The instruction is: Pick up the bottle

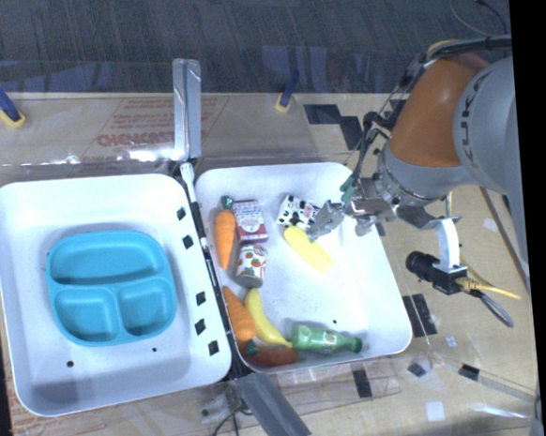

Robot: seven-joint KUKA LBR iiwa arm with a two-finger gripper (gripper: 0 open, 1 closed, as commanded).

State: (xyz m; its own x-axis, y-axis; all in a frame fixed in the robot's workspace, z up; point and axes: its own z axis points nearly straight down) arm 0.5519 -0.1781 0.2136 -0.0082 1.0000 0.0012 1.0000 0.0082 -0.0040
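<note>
A green bottle [325, 339] lies on its side near the front edge of the right bin [372, 280], its neck pointing right. My gripper [327, 216] hovers over the bin's back right area, well away from the bottle, just above a yellow piece [308, 248] and beside a black-and-white cow-patterned item [295, 208]. I see nothing held in it.
The right bin also holds a carrot [226, 237], two small red cartons [248, 219] [249, 263], a banana [262, 319], another orange carrot [239, 317] and a red piece [273, 356] next to the bottle. The left bin [40, 372] carries a blue divided tray [112, 284].
</note>
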